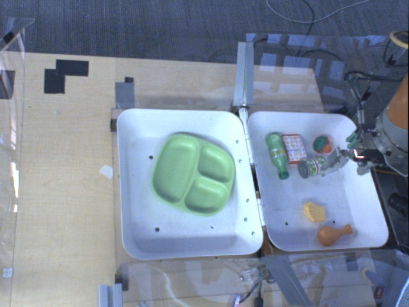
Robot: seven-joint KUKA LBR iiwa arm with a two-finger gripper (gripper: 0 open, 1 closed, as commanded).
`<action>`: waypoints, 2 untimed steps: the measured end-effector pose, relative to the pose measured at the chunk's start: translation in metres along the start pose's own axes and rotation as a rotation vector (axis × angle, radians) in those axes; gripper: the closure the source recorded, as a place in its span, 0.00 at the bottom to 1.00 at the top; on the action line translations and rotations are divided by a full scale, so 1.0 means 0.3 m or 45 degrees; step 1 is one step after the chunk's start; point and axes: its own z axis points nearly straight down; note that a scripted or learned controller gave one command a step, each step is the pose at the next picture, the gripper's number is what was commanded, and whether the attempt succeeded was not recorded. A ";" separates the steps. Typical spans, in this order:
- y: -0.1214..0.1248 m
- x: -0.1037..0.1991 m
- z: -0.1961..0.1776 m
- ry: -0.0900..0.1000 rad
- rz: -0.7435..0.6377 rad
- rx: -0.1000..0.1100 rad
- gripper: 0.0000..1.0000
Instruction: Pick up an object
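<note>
The right bin (358,197) holds several small objects. A green bottle (277,155) lies at its left, next to a red-and-white box (294,148). A green and red round item (321,144) sits near the back. A small can (310,167) with a green and red label lies on its side mid-bin. My gripper (330,164) reaches in from the right, low over the bin, its tip right at the can's right end. A yellow lump (314,212) and an orange gourd-shaped piece (333,234) lie toward the front.
The left bin (137,235) holds a green divided plate (193,174). A raised divider (250,171) separates the two bins. The arm's grey body (390,142) hangs over the right bin's far right rim. Cables lie behind the bench.
</note>
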 end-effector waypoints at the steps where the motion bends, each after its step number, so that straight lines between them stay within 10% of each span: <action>1: 0.238 0.025 0.230 0.000 -0.012 0.001 0.00; 2: 0.325 0.175 0.531 0.002 0.137 -0.007 0.00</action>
